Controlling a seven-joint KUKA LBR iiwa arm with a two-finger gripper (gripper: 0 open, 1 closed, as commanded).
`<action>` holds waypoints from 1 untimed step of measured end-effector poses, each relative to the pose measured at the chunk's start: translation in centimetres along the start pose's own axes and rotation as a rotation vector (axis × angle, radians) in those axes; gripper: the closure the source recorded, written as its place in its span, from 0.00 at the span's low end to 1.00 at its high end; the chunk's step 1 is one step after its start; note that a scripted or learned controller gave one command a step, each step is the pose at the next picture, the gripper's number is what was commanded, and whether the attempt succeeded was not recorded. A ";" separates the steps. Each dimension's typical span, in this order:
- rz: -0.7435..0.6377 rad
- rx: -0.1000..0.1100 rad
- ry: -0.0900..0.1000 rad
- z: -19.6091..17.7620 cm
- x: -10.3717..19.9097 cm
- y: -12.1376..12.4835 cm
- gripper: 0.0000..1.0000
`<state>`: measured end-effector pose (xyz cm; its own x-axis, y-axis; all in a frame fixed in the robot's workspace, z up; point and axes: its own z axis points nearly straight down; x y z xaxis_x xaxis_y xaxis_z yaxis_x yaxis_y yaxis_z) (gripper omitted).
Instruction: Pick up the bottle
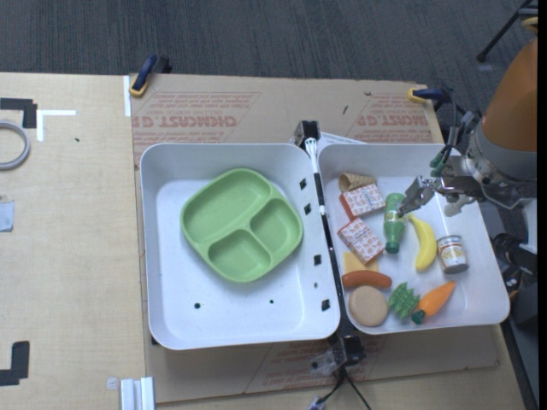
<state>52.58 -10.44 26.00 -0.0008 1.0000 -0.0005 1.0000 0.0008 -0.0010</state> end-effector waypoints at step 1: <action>0.000 0.000 -0.001 -1.0 0.0 0.1 1.00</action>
